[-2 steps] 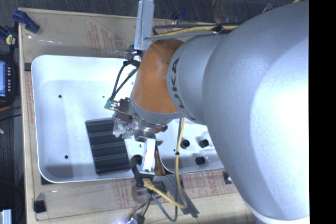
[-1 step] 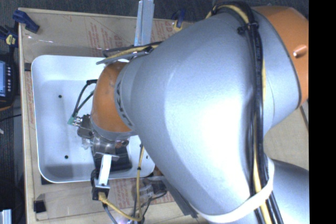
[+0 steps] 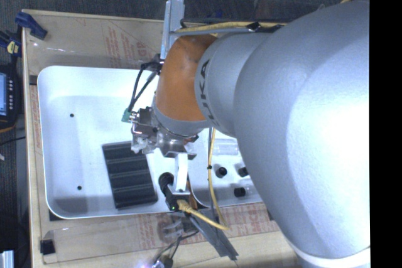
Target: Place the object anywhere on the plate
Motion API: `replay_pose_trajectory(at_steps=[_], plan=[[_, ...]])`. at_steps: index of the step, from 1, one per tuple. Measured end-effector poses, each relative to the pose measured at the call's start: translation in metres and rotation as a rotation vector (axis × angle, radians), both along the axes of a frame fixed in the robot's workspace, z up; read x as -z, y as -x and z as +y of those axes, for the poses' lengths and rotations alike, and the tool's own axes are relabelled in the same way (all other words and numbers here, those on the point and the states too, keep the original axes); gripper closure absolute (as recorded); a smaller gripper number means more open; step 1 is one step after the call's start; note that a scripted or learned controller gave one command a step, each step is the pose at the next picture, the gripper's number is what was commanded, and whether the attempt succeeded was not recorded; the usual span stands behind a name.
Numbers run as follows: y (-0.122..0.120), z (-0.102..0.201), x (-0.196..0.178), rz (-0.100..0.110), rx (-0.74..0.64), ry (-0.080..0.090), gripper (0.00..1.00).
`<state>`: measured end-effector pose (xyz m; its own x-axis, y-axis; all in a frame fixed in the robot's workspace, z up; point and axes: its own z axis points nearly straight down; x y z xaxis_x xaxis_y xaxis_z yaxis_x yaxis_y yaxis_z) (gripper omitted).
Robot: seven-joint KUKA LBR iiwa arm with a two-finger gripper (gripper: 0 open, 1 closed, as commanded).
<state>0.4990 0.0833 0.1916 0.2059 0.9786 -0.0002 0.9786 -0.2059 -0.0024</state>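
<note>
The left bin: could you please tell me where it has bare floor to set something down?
The left bin has bare floor along its far and left walls, beyond the ridged black plate. It is crowded near the right wall, where the arm hangs over the plate's corner.

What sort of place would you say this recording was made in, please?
Most likely a robotics lab or test bench: a large grey arm with loose cables reaches over a shallow white bin holding a dark ribbed block, set on a wooden bench.
</note>
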Motion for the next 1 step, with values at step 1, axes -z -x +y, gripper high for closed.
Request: replay_pose_trajectory(at_steps=[1], plan=[[-0.0172, 0.0258, 0.0847, 0.008, 0.299, 0.002, 1.0]])
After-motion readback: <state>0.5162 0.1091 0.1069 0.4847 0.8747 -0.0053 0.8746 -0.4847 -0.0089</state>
